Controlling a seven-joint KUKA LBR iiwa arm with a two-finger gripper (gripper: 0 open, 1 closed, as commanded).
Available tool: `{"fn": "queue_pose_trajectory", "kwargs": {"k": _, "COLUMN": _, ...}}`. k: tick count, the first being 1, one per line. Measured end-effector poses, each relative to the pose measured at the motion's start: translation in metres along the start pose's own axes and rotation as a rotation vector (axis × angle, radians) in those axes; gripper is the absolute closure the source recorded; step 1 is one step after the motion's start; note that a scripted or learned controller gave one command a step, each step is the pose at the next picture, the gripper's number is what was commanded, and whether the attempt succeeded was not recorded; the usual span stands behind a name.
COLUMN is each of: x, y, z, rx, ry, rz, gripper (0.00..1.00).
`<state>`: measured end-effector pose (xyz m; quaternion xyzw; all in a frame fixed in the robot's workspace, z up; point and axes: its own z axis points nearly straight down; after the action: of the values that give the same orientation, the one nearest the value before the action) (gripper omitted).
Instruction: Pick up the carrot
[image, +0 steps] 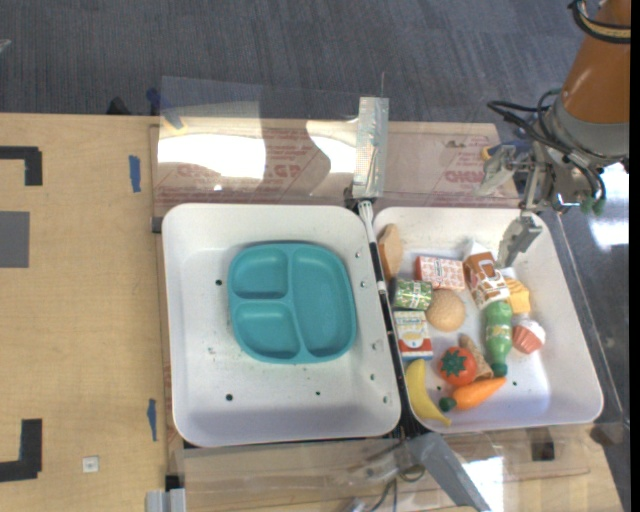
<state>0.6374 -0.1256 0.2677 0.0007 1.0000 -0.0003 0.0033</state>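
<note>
The orange carrot (477, 392) with a green top lies at the front of the right bin (570, 330), between a yellow banana (424, 393) and a red tomato (459, 365). My gripper (519, 238) hangs over the back of that bin, well behind the carrot and above the small food boxes. Its grey fingers (515, 242) point down toward the bin and nothing is between them.
The right bin also holds a green cucumber (497, 328), a potato (447, 310), a bread roll (389, 249), several small cartons (440, 272) and a can (411, 295). The left bin (190, 330) holds a teal divided plate (292, 300). A clear plastic divider (371, 150) stands behind the bins.
</note>
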Motion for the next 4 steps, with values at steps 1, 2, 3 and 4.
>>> {"fn": "queue_pose_trajectory", "kwargs": {"k": 1, "x": 0.03, "y": -0.013, "z": 0.158, "rx": 0.001, "ry": -0.007, "rz": -0.06, "gripper": 0.0}}
{"fn": "queue_pose_trajectory", "kwargs": {"k": 2, "x": 0.111, "y": -0.011, "z": 0.167, "rx": 0.007, "ry": -0.038, "rz": 0.007, "gripper": 0.0}}
{"fn": "queue_pose_trajectory", "kwargs": {"k": 3, "x": 0.153, "y": -0.004, "z": 0.039, "rx": 0.003, "ry": -0.008, "rz": -0.209, "gripper": 0.0}}
{"fn": "queue_pose_trajectory", "kwargs": {"k": 4, "x": 0.138, "y": -0.081, "z": 0.148, "rx": 0.011, "ry": -0.029, "rz": -0.307, "gripper": 0.0}}
